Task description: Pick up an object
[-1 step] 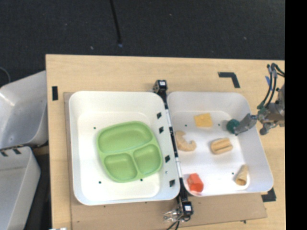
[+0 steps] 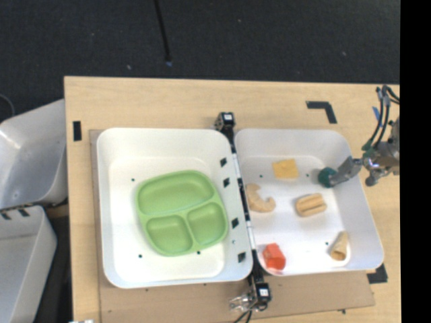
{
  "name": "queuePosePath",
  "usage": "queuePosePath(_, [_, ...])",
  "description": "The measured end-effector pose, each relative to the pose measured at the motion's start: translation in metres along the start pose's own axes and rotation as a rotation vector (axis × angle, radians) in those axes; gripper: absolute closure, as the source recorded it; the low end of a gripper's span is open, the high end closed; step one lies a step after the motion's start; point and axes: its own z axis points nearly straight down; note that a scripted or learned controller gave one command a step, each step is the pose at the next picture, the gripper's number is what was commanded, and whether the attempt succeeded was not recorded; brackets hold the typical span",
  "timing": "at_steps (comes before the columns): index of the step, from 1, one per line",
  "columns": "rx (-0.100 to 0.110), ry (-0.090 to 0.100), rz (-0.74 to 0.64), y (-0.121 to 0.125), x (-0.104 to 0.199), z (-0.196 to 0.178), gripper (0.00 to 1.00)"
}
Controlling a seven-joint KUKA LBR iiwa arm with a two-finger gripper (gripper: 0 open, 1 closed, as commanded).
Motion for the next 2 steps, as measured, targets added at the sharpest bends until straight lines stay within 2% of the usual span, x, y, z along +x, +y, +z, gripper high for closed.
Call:
queuePosePath(1, [0.004, 0.0, 0.002, -0.003, -0.009, 0.046, 0.0])
queuePosePath(2, [0.004, 0.001, 0.001, -0.008, -0.003, 0.105, 0.0])
